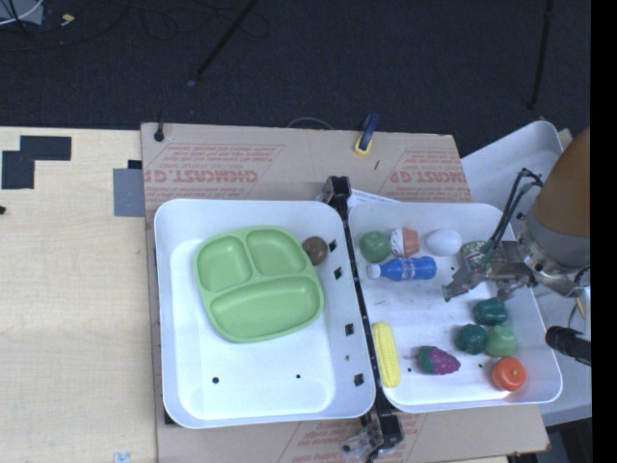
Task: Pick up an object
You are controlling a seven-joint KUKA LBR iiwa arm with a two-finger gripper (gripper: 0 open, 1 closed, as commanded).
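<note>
Camera view: my claw hangs spread over the right bin, holding nothing; the green ball beside it looks light, smooth, slippery, so I'd pinch across its middle

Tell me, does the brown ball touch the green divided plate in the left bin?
Touching. The camera view shows the brown ball against the plate's right rim with no white bin floor between them.

Bare floor mid right bin; toys crowded along far edge and right corner
</note>
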